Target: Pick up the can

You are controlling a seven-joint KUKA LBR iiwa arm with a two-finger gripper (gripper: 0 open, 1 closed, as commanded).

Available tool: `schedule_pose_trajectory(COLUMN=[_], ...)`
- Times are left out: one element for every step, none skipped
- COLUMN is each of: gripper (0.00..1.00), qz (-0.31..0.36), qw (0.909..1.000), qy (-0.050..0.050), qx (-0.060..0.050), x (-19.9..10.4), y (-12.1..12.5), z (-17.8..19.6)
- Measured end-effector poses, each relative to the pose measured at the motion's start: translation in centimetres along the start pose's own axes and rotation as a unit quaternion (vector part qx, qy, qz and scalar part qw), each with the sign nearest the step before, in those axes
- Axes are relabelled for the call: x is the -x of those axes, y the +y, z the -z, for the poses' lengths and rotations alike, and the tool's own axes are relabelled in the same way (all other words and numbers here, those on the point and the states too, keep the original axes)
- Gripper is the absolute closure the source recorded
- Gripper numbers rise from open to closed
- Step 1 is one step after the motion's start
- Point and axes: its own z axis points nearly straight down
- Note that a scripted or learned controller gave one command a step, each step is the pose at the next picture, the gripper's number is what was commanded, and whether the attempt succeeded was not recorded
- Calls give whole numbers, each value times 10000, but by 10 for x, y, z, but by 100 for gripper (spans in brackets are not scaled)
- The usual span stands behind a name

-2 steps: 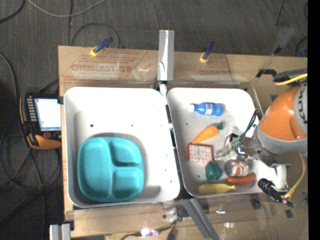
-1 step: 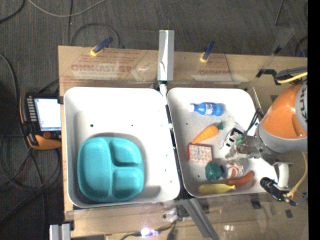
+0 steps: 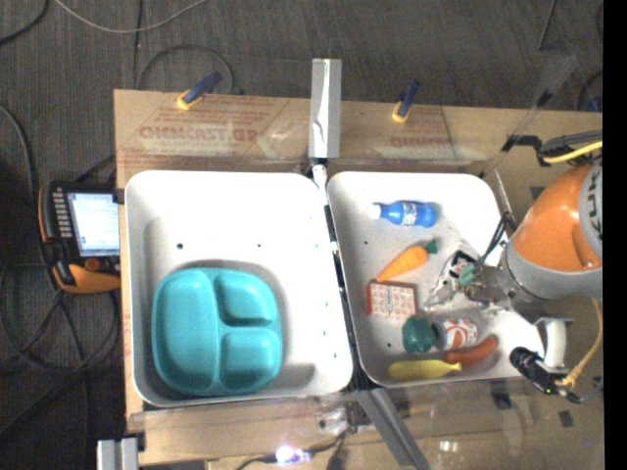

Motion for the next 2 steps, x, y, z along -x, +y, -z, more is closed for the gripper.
schedule_pose_trajectory(gripper=[0,100], qz=[829,837], qw=[9966,9965], qy=[-20,-10], qx=[-29,-6], x=[-3,-5], y=[-4,-2], z=[-10,1])
